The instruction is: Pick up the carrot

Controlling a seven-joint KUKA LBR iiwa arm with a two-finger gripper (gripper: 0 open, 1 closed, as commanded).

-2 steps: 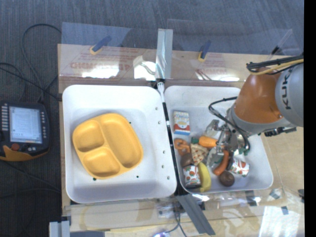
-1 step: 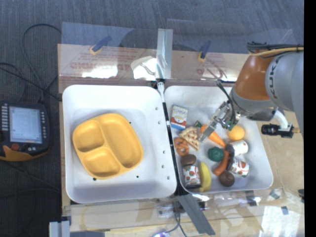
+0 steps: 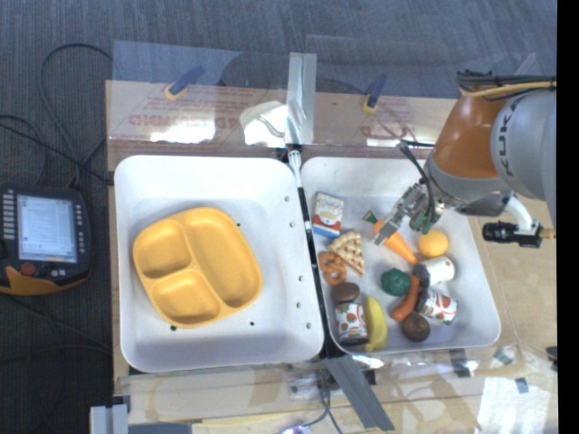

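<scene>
As the carrot (image 3: pixel 396 245) lies in the right bin (image 3: pixel 484 319), long axis slanting down-right, the gripper (image 3: pixel 405 215) is seen just above its upper end; finger state cannot be told.

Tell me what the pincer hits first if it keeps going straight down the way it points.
Most likely the carrot: the pincer hangs right over its upper end in the right bin. Height above it is unclear.

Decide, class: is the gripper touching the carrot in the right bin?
Cannot tell. In the camera view the gripper sits right over the upper end of the carrot, overlapping it, but the slanted angle shows neither contact nor a gap.
</scene>
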